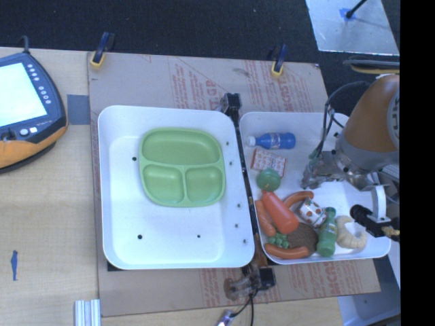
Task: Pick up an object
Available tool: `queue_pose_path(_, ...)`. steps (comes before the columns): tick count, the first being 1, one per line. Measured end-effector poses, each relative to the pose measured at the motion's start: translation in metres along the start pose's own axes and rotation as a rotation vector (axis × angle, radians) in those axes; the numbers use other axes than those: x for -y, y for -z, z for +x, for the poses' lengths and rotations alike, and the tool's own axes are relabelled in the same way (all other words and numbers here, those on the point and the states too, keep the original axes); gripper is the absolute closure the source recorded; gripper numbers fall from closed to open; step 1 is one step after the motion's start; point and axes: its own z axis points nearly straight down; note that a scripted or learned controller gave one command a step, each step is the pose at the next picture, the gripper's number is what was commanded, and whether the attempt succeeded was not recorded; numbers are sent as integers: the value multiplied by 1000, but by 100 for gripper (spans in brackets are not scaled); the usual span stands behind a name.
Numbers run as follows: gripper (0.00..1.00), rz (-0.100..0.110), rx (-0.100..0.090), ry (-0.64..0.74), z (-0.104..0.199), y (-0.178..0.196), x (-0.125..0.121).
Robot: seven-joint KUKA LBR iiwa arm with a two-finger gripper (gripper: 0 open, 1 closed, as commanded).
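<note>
The right white bin (292,119) holds a heap of toy food. A small blue bottle (273,140) lies at its far side, with a red-and-white packet (268,161) and a green ball (268,180) just in front of it. Nearer the front lie a red pepper (280,212), an orange carrot (264,217), a sausage (287,252), a green bottle (327,234) and a pale pastry (351,232). My gripper (318,173) hangs low over the bin's right half, right of the green ball and above the heap. Nothing shows in its grasp.
The left white bin (121,229) holds a green divided plate (182,166). A teach pendant (27,111) lies on the bench at far left. Clamps (100,50) (277,60) pin the cardboard sheet at the back. The arm's orange band (370,117) overhangs the right bin's edge.
</note>
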Motion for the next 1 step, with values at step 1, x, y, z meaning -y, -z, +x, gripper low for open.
queue_pose_path(1,0,0,0,1,0,0,0)
